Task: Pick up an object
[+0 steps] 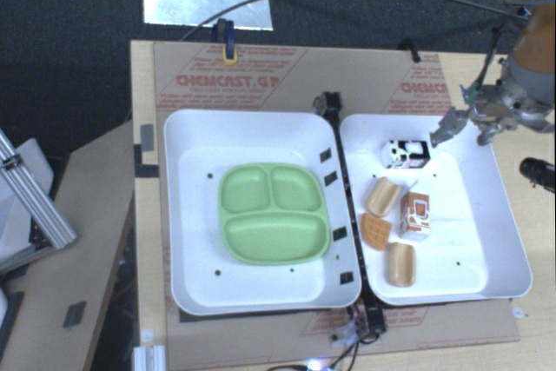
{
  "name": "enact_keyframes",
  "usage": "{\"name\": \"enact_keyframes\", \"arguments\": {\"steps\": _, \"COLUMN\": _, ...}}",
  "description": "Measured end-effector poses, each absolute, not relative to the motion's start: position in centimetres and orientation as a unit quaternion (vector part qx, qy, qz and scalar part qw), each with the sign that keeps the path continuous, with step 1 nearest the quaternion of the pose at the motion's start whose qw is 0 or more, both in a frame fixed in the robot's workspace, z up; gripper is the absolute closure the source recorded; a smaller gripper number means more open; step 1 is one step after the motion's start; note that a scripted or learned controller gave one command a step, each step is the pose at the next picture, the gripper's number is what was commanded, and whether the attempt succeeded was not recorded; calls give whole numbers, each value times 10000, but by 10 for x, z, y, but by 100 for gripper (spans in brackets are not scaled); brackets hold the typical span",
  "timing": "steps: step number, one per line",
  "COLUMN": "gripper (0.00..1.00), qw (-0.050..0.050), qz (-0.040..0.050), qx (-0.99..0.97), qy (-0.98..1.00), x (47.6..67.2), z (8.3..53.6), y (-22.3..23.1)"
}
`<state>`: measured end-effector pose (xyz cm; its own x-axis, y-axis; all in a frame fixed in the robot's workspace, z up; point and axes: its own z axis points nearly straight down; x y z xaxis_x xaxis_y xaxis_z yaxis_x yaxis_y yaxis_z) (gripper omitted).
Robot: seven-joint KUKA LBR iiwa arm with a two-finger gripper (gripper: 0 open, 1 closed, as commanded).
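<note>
Bench [104, 187] bears cardboard sheet [261, 74], two white bins [187, 187] atop.

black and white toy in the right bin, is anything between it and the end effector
Nothing visible does. The end effector hangs over the right bin's upper right corner, and bare white floor lies between it and the black and white toy. The tan pieces and the orange carton lie below the toy, off that line.

Two white bins [174, 187], one green divided plate [274, 213], five small objects [414, 215]
</note>
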<state>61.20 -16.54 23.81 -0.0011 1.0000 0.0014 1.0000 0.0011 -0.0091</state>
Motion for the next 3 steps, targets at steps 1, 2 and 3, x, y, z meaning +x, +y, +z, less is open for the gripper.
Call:
{"name": "enact_keyframes", "arguments": {"steps": 1, "gripper": 0, "qw": -7, "qz": -3, "qx": -7059, "qy": -7083, "x": 614, "z": 244, "y": -165}}
{"name": "enact_keyframes", "arguments": {"steps": 2, "gripper": 0, "qw": 1, "qz": 4, "qx": -7064, "qy": -7078, "x": 620, "z": 201, "y": -167}}
{"name": "enact_keyframes", "arguments": {"steps": 3, "gripper": 0, "qw": 3, "qz": 4, "qx": -7050, "qy": -7092, "x": 630, "z": 151, "y": -164}}
